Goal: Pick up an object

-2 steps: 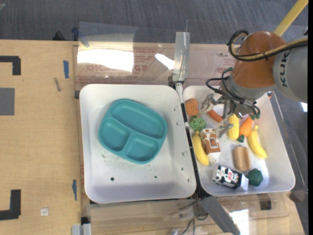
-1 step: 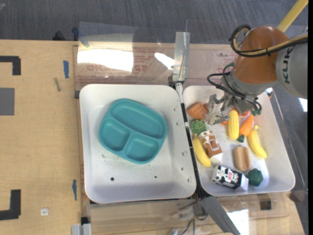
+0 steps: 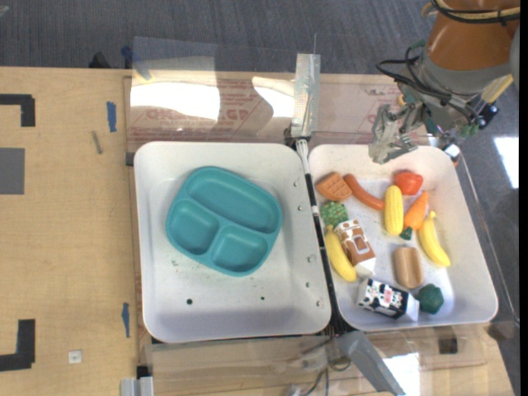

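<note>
Camera view: the jaws (image 3: 389,148) hang over the far rim of the right bin (image 3: 477,258), with nothing between them; I cannot tell if they are spread. The toy food sits crowded below. The red tomato (image 3: 407,181) is closest, so drop straight down and grab that, missing the corn (image 3: 393,209)

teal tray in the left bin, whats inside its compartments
The teal tray in the left bin has three compartments, each showing bare teal plastic with nothing in it. The bin floor under the tray is covered, so unseen.
</note>
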